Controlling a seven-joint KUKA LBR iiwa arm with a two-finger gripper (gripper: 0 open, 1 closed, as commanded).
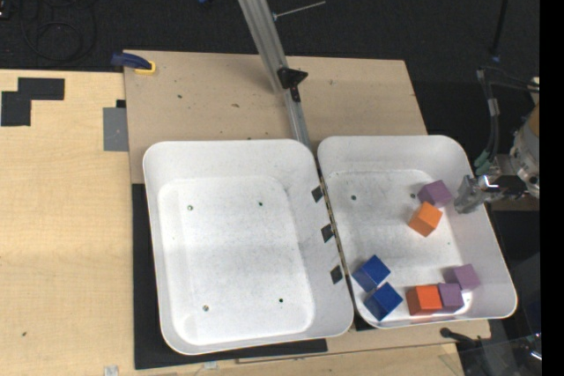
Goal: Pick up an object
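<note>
The right bin (388, 156) holds several small blocks. A purple block (434, 192) and an orange block (426, 219) lie near its right wall. Two blue blocks (377, 284) sit at the front, beside an orange block (426, 298) and two purple blocks (458, 286) in the front right corner. My gripper (469, 192) hangs at the right rim of this bin, just right of the upper purple block, with nothing seen between its fingers.
The left bin (176, 167) lies beside the right one, with black clips (327, 232) along the shared edge. A slanted metal rail (263, 31) rises behind the bins. Cables and the arm's body (520, 154) crowd the right edge.
</note>
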